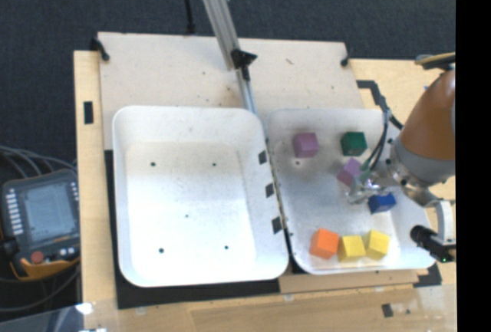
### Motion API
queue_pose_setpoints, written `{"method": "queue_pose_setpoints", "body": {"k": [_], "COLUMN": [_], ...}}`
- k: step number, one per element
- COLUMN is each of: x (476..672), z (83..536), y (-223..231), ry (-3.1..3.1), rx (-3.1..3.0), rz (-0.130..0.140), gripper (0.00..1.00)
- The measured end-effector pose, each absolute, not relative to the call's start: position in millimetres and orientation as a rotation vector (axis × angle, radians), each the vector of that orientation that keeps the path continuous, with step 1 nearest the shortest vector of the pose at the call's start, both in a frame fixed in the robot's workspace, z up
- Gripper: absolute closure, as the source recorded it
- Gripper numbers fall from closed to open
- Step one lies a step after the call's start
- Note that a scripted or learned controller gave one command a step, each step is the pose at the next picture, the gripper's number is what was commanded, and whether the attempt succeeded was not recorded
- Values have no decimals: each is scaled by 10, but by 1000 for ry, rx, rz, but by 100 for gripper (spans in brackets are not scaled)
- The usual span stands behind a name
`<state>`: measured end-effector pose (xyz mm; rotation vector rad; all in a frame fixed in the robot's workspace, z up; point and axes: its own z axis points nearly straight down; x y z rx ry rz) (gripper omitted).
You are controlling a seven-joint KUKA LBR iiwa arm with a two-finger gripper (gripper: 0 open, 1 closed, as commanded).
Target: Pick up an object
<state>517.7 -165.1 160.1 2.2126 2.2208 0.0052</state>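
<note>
In the right bin (307,265), roughly mid-way along its right half, the gripper (362,189) sits low among the blocks, just beside a small purple cube (350,171) on its upper left and a blue cube (381,202) on its lower right. Either could be the object meant; the purple one looks tilted and appears to touch the metal of the gripper, but whether it sits between the fingers cannot be told, and whether the gripper is open or closed is not readable from this slant.

Judging by their look, these cubes are light, rigid blocks with flat faces and fairly crisp edges, so they should not deform or break. The best hold would be across two opposite flat faces, squarely, since a grip on a corner or on a tilted block would likely let it pop sideways. The close neighbours leave little room for the fingers to straddle one alone.

Farther out, another purple cube (305,143) and a green cube (353,142) lie toward the bin's far side, well apart from the gripper. An orange cube (324,243) and two yellow cubes (352,247) (377,244) line the near rim. The left bin (126,123) lies alongside on the worktop (176,66).
</note>
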Motion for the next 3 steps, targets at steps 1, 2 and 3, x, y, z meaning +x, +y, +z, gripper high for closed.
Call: {"method": "queue_pose_setpoints", "body": {"k": [1, 2, 3], "x": [5209, 5213, 5231], "z": [2245, 2192, 2304], "y": [-1648, -1666, -1209], "ry": [2221, 2226, 2228], "rx": [2210, 2212, 2212], "rz": [7, -2, 5], "gripper": [100, 100, 100]}}
